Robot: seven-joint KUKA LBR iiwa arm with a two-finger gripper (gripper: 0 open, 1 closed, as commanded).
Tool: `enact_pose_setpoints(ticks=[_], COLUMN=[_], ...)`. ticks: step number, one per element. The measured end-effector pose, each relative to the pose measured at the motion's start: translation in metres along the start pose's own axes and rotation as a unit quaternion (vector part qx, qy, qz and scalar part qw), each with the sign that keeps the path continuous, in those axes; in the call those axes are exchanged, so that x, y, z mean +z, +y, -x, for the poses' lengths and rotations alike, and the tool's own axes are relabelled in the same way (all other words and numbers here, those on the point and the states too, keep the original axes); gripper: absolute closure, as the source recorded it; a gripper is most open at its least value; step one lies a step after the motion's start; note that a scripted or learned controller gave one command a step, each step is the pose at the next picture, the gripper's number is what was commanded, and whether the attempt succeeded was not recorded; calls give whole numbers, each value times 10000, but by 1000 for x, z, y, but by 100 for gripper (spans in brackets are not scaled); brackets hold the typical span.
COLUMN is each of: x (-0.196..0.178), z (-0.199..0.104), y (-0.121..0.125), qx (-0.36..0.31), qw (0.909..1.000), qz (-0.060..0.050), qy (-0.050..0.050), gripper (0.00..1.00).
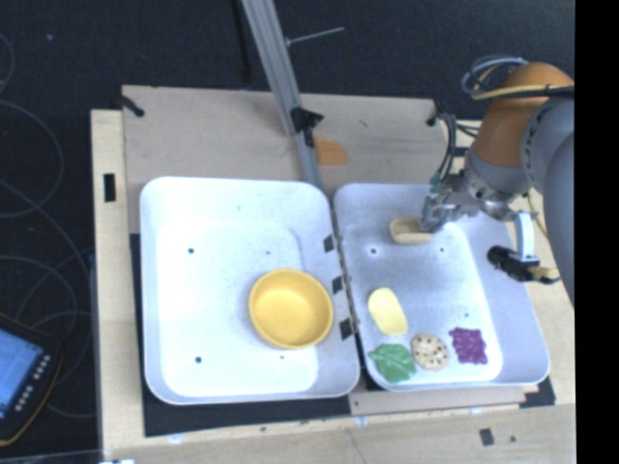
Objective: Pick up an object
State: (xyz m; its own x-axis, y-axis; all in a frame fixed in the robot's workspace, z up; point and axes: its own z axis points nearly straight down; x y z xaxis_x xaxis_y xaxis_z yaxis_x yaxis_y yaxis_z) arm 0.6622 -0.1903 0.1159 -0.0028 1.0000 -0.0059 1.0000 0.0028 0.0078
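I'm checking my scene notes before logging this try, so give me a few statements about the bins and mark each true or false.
1. The yellow bowl sits in the left bin. True.
2. The hand is over the left bin. False: it is over the right bin, beside a tan piece.
3. The cookie lies between a green leaf and purple grapes. True.
4. The yellow bowl is tipped on its side. False: it sits upright, open side up.
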Motion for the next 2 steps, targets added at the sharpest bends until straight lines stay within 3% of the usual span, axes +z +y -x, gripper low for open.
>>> enact_pose_setpoints(ticks=[2], x=[-96], z=[0], y=[6], qx=[-6], qw=[10000], qz=[-2], qy=[22], gripper=[100])
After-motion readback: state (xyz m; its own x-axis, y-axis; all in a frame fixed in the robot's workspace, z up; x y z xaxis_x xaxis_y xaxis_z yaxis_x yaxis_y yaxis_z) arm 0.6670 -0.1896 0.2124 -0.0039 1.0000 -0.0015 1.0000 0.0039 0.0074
